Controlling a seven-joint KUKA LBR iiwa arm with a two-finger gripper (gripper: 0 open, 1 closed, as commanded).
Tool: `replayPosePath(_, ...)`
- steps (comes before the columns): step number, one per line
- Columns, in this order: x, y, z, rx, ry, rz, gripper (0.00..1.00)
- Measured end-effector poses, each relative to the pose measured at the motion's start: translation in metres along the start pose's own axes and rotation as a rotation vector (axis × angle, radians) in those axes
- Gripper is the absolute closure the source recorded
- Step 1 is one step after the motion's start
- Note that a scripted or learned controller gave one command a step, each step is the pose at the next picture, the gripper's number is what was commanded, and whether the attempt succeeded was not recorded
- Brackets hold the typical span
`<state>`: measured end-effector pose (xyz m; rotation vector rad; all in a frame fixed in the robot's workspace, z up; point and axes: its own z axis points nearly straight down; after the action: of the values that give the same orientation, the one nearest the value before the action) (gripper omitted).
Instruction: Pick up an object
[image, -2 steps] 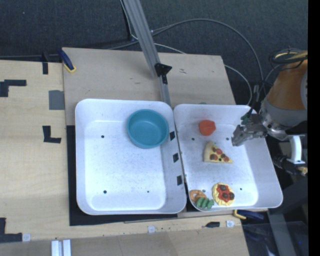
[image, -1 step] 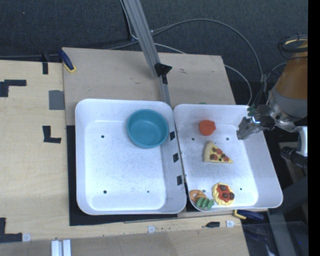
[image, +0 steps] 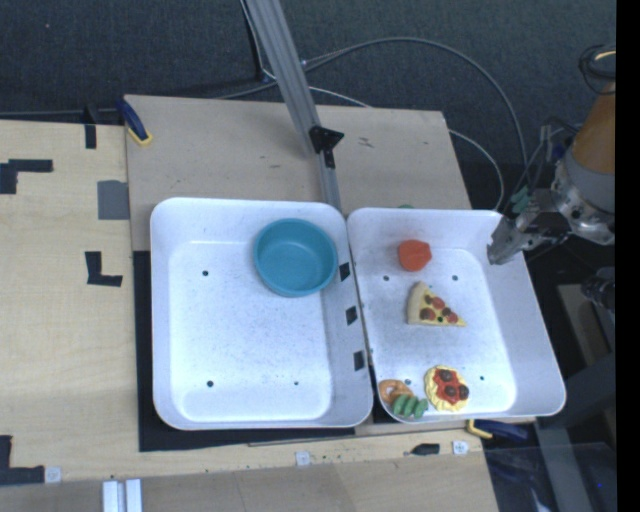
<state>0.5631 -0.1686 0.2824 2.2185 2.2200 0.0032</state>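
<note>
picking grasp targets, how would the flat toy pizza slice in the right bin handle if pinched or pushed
The flat yellow toy pizza slice lies low, so it would probably slide rather than roll or tip. It looks like light, stiff plastic; its thin edges may be hard to pinch.

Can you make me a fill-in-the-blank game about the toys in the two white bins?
1. The bowl in the left bin is colored ____.
2. The toy shaped like a triangle slice is a piece of ____.
3. The gripper hangs over the ____ bin's far edge.
4. The red toy lies in the ____ bin.

Missing words: blue; pizza; right; right
</note>
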Motion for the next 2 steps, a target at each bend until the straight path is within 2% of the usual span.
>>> replayPosePath(1,0.047,0.000,0.003,0.004,0.001,-0.003,1.00)
replayPosePath(2,0.095,0.017,0.007,0.004,0.001,-0.004,1.00)
